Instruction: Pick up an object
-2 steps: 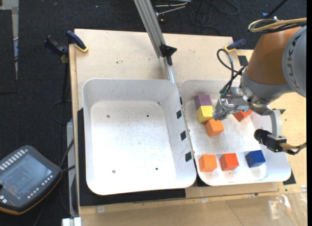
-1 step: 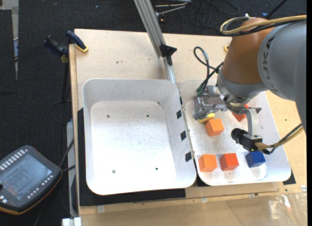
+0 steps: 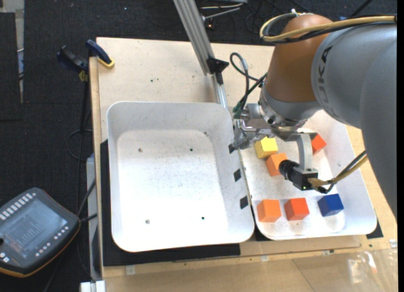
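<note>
Camera view, and the blocks are the prize here: six small cubes with matte faces, all sitting in the right bin (image 3: pixel 353 221). The yellow block (image 3: pixel 266 147) lies right under the gripper (image 3: pixel 271 134), tucked against its metal body, and an orange block (image 3: pixel 275 163) touches the yellow one on the side nearer the camera. A red-orange block (image 3: pixel 317 142) peeks out just past the gripper on the arm's side, partly covered by a grey bracket. Farther toward the camera, well clear of the gripper, three cubes line up in a row: an orange cube (image 3: pixel 269 209), a red-orange cube (image 3: pixel 297 208) and a blue cube (image 3: pixel 330 204). That makes one yellow, one blue, two orange and two red-orange. The gripper sits low over the bin beneath the glossy orange band (image 3: pixel 297 51) and the smooth grey arm (image 3: pixel 360 70); whether it is open or closed I cannot tell, and nothing can be seen gripped in it. Away from the arm, beyond the gripper, lies the left bin (image 3: pixel 120 158), a shallow white tray with rounded corners and dark specks across its floor. Both bins rest on a pale, board-like bench (image 3: pixel 158 64). A ribbed metal rail (image 3: pixel 189 13) slants down toward the gripper from the far side, a blue and yellow clamp (image 3: pixel 91 54) grips the bench's far corner, and a grey handheld pendant (image 3: pixel 28 227) lies on the dark floor.
</note>
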Tool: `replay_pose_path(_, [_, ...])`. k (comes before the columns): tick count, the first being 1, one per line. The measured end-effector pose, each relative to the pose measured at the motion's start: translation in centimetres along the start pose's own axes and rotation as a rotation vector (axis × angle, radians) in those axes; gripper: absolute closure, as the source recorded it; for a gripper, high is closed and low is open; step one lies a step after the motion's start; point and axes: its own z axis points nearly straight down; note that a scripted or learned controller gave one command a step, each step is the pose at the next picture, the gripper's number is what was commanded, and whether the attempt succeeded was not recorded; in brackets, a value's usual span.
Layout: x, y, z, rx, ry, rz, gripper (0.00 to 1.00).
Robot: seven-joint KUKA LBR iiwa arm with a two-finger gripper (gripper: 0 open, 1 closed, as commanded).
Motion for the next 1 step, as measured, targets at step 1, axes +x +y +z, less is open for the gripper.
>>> replay_pose_path(1, [5.47, 0.41, 0.73, 0.001, 0.000, 0.000, 1.00])
